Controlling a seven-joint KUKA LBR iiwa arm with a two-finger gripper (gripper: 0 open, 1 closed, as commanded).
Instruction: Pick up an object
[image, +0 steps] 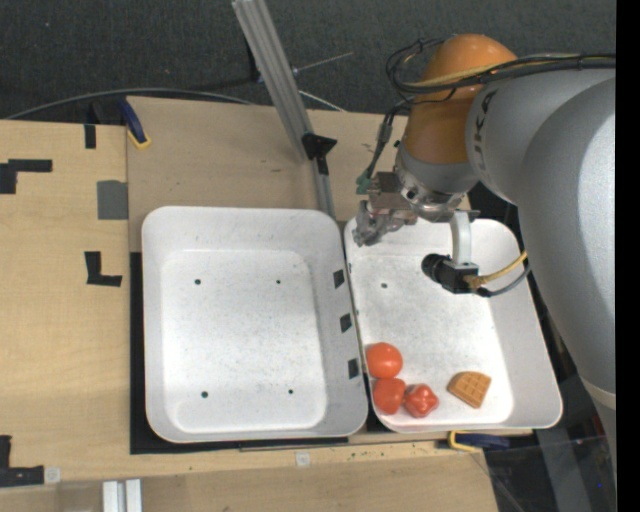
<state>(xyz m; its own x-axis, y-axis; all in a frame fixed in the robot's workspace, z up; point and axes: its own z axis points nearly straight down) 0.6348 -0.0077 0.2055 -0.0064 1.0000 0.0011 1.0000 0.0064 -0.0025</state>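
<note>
The pincer (368, 232) hangs at the far-left corner of the shallow white right-hand bin (500, 300), under the grey arm's orange-banded wrist (450, 95). You should note that how far it is open cannot be told from this angle, and nothing is seen in its grip.

Take the right-hand bin as your landmark. Candidate objects lie at its near edge, well apart from the pincer: a round orange-red plastic ball (384, 359) against the left wall, a red lumpy fruit-shaped piece (389, 395) just nearer, touching or almost touching it, a second red lumpy piece (421, 401) beside that, and a tan waffle-textured wedge (469, 388) a little to the right. They crowd the near-left corner, which in my judgement makes a clean grasp awkward; the wedge stands freest.

The shallow white left-hand bin (180, 330) adjoins on the light wooden surface (60, 300). The pick has not yet been made.
</note>
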